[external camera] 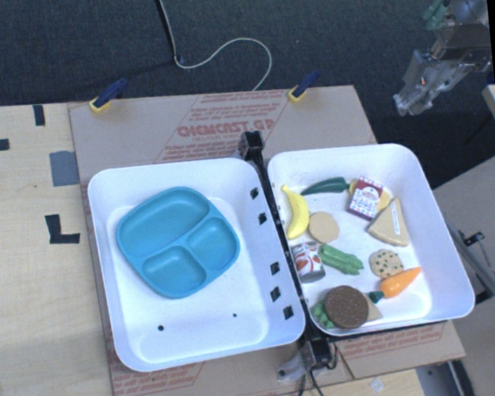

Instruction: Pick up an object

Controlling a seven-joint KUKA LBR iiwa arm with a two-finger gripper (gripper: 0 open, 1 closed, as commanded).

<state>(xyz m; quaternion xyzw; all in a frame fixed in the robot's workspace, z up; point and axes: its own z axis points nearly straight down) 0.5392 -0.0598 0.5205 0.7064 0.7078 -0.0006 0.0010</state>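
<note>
With the gripper (418,87) hanging beyond the right bin's (420,170) far corner, its jaw state impossible to tell, the crowded toy food there, banana (296,211) touching biscuit (324,227), could make a descent nudge neighbours and slip.

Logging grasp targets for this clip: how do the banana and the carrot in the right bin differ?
The banana is yellow; the carrot is orange with a green end. The banana is curved and runs almost up-down by the bin's divider side; the carrot is straight, tapered, and lies slanted near the far lower corner. Both are toy foods lying flat in the right bin.
</note>
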